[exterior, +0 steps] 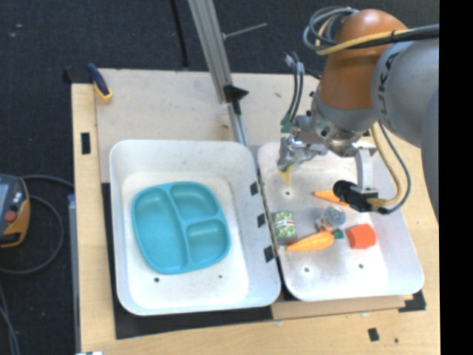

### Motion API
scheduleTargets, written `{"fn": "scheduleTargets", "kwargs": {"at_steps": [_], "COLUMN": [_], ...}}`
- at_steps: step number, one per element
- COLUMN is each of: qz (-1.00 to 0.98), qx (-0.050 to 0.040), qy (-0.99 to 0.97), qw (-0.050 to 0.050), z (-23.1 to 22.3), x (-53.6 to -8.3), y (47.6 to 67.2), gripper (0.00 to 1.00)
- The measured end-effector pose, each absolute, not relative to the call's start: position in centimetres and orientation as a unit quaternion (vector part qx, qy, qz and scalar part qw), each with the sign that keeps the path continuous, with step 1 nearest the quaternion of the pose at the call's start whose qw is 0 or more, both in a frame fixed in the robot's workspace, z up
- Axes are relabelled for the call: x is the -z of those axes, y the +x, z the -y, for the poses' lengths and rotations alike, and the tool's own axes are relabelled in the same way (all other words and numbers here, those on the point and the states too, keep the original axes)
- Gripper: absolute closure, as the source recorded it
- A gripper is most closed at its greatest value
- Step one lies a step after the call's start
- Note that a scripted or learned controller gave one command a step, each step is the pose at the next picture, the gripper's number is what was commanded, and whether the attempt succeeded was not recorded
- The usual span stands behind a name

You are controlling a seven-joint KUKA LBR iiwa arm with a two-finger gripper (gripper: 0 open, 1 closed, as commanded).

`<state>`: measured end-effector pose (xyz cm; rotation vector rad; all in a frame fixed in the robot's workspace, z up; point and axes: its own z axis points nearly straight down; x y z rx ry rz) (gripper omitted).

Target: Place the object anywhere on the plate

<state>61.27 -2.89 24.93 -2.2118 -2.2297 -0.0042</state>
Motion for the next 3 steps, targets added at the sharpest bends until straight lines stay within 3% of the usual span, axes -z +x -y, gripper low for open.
{"fn": "scheduleTargets", "kwargs": {"at_steps": [2, 3], "qz": [0.710, 0.708], "qx": [0.0015, 0.0011], "qy": [-0.704, -0.706], "qw": [0.000, 0.000], "z": [-7.6, -7.3], "x": [-26.0, -26.0], "y": [59.2, 59.2], "gripper": [1.00, 0.00]}}
